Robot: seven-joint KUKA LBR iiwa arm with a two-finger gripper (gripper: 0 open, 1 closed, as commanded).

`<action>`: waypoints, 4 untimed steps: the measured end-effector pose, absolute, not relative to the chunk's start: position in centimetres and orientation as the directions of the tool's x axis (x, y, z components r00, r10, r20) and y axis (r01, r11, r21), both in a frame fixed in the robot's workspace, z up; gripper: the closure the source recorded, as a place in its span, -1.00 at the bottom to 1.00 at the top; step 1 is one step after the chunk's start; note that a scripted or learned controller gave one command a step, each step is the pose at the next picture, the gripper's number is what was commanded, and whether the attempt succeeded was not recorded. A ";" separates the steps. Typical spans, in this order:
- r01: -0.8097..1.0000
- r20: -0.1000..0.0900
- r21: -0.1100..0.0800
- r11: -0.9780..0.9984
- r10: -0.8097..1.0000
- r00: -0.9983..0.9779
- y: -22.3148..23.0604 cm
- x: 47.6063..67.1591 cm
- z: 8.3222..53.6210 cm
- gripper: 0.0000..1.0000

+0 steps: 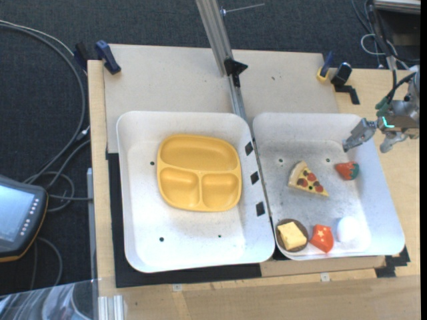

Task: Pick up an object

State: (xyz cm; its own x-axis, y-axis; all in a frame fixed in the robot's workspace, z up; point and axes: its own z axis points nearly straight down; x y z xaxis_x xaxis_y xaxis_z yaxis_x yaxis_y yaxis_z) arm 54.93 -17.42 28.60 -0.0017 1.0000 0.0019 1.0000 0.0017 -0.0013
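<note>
The right bin (373, 199) holds a pizza slice (307, 179), a red strawberry (347, 171), a yellow cheese block on a brown disc (291, 235), a small red piece (322, 238) and a white egg (349, 229). My gripper (371, 141) hangs over the bin's far right corner, just above and to the right of the strawberry. Its two fingers are spread, so it is open, and nothing sits between them.
A yellow divided tray (199, 172) lies in the left bin (133, 199). A metal pole (217, 25) rises from behind the wall between the bins. Blue clamps (107, 55) hold the board's back corners. Cables run over the dark floor at left.
</note>
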 end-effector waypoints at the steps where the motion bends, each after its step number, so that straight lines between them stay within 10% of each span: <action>1: 1.000 0.003 -0.008 0.000 1.000 0.000 -17.4 54.6 22.3 -1.00; 3: 1.000 0.003 -0.008 0.000 1.000 0.000 -16.9 54.2 10.5 -1.00; 4: 1.000 0.002 0.001 0.001 1.000 -0.001 -16.8 54.4 12.0 1.00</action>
State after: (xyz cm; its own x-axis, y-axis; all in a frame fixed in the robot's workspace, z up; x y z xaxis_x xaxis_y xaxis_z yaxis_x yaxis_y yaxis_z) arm 54.43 -16.85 11.96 -0.0006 1.0000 0.0019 1.0000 0.0006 0.0011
